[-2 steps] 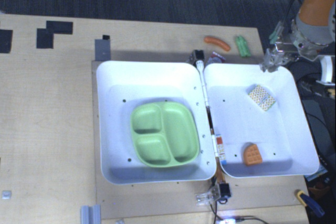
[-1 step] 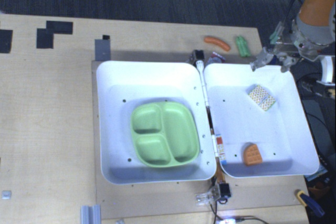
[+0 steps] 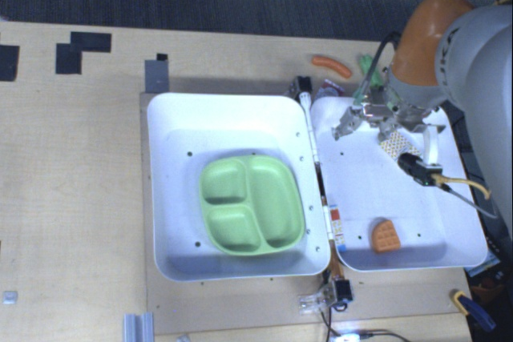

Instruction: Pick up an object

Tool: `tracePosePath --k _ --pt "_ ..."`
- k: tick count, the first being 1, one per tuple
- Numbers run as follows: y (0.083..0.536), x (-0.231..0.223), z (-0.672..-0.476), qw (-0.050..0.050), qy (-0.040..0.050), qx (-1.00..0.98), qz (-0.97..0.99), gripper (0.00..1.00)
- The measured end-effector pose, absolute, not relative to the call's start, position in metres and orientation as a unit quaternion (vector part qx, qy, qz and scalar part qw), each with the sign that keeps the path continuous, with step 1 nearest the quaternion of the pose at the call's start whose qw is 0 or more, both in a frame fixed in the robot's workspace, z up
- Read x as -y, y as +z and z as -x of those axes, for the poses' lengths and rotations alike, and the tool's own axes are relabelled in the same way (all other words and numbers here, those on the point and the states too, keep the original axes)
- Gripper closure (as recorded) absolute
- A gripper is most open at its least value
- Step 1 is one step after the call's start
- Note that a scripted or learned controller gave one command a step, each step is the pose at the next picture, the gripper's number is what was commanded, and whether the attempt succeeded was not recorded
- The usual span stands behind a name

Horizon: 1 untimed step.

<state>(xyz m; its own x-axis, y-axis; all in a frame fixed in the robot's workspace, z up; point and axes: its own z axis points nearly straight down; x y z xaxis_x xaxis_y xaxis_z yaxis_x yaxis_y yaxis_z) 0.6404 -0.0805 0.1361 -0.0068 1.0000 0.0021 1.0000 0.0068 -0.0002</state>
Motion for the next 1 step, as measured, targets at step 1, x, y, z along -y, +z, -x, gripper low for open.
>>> tracePosePath --k 1 --pt "0.0862 0.1336 -0.5752 -0.002 -0.0012 0.708 0.706 0.00"
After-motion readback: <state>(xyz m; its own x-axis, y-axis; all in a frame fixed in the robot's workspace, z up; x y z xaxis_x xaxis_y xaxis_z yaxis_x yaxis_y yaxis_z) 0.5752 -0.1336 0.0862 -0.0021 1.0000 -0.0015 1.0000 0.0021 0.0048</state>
